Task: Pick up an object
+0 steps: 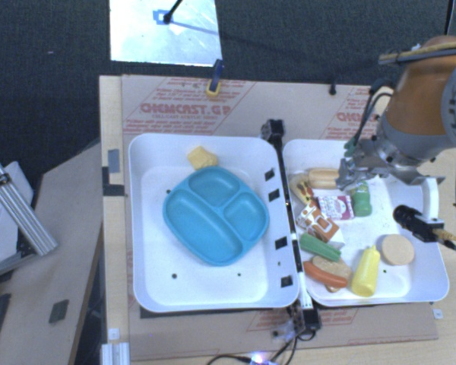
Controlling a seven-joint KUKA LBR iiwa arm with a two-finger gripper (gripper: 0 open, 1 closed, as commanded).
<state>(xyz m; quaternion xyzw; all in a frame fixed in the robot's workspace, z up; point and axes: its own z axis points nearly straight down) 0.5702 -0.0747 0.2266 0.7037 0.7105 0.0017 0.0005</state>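
Observation:
My gripper (350, 176) hangs over the back of the right bin (438, 280), between a tan bun (322, 178) on its left and a small green item (360, 201) just in front of it. Nothing visible is held. In the same bin lie a red-and-white packet (334, 206), an orange-and-white carton (317, 221), a green pickle (319, 246), a hot dog (326, 271), a yellow bottle (365, 271) and a tan round disc (397, 249).
The left bin (148, 280) holds a blue divided plate (215, 214) and a yellow chunk (202, 157) near its back wall. A black-clipped divider (283, 204) runs between the bins. A metal frame (15, 211) stands off the bench at the left.

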